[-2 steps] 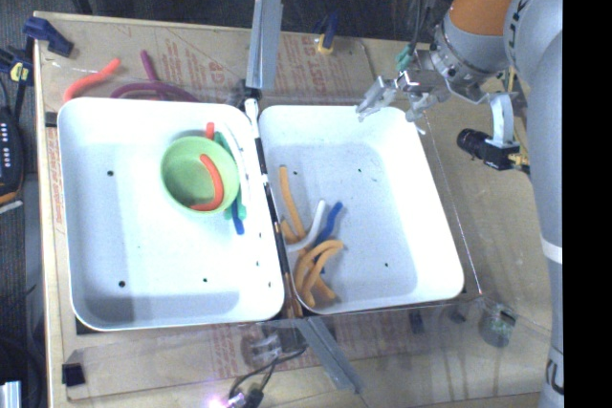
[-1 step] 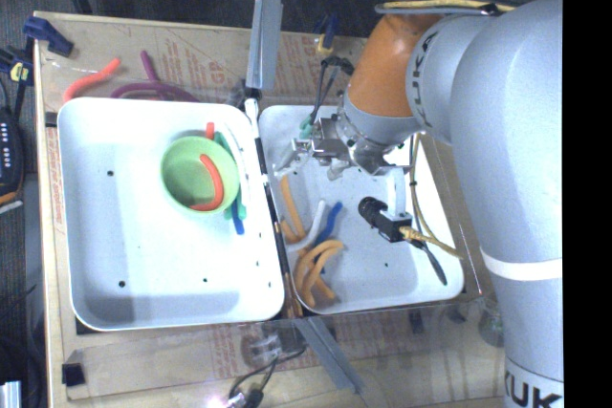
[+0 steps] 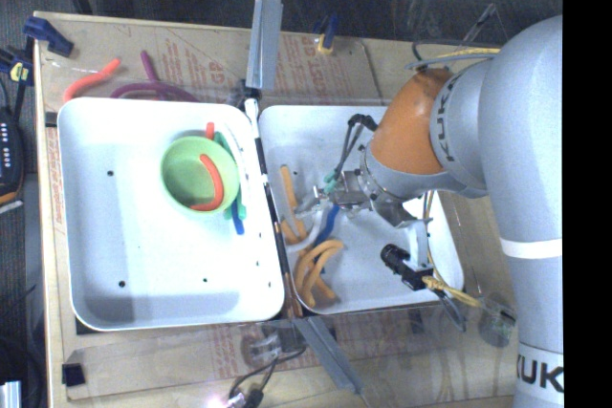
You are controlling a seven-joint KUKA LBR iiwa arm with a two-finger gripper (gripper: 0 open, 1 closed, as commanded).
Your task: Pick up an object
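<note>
- Pincer (image 3: pixel 332 196) of silvery metal, at the end of the grey arm, hangs low over the left half of the right-hand shallow white plastic bin (image 3: pixel 368 287). Whether it is open or closed cannot be told, and no object can be seen in its hold.
- Short blue plastic strip (image 3: pixel 329 223) lies on the floor of that bin, just on the near side of the pincer. Whether the two touch cannot be told.
- Its long axis runs roughly near to far. The far end tips slightly right and points toward the pincer.
- Tan curved rubbery tubes (image 3: pixel 316 270), smooth and banana-shaped, lie bunched in the near-left corner of the same bin. They arch with their ends toward the near side.
- Thin orange stick (image 3: pixel 285 183) lies close along that bin's left wall, its long axis near to far.
- Left-hand shallow white plastic bin (image 3: pixel 115 282) has rounded corners. In its far-right part sits a round pale green plastic bowl (image 3: pixel 186 169), mouth up.
- Red-orange curved band (image 3: pixel 212 186) rests inside the bowl, following its right side.
- Small blue and green pieces (image 3: pixel 237 217) sit against the bowl's near-right rim.
- Brown bench top (image 3: pixel 191 53), on the far side of the left bin, carries an orange tube (image 3: pixel 91 79) and a purple hose (image 3: pixel 153 92).
</note>
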